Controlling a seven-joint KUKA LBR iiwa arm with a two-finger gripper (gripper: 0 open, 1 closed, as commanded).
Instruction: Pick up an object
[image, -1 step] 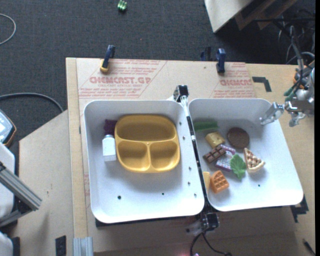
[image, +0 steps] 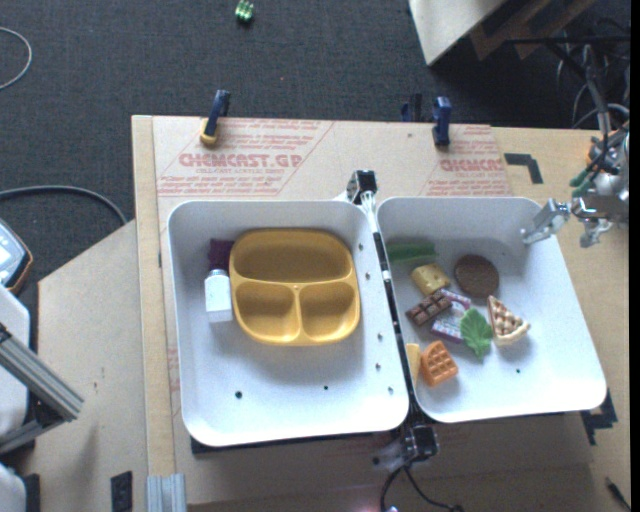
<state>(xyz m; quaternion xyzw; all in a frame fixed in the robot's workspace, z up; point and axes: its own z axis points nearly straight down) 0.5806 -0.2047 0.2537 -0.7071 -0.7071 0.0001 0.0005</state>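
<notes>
Above right bin's (image: 560, 300) far rim, claw (image: 545, 222).

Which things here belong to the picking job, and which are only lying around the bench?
For the job:
- gripper, at the right bin's far right corner
- pickable toy food there: brown round patty, orange waffle, pizza slice, green leaf
- yellow divided plate and small white bottle in the left bin

Just lying about:
- blue clamps
- cardboard sheet

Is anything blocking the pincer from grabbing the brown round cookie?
Nothing visible does. The pincer sits at the right bin's upper right rim, and bare white floor lies between it and the brown cookie.
</notes>
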